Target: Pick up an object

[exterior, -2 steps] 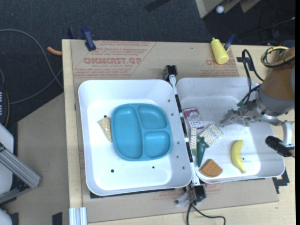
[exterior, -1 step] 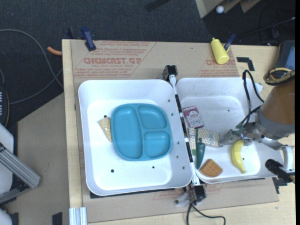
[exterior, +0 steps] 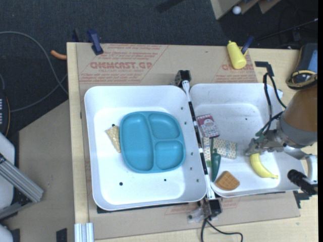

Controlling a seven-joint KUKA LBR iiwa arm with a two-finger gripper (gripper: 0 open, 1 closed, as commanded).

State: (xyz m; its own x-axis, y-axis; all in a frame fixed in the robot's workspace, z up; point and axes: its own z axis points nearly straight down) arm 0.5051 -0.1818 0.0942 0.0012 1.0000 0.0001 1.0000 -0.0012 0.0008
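banana (exterior: 263, 166) lies in the right bin (exterior: 237, 97), near its right side. gripper (exterior: 258, 146) is just above the banana's far end; if its fingers are apart, i cannot tell.

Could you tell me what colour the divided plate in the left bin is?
Light blue plate, in the camera view.

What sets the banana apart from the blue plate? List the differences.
The banana is yellow, small and curved; the blue plate is turquoise, far larger and split into three compartments. The banana lies in the right bin, beside the pincer; the plate lies in the left bin. Both rest flat on white bin floors.
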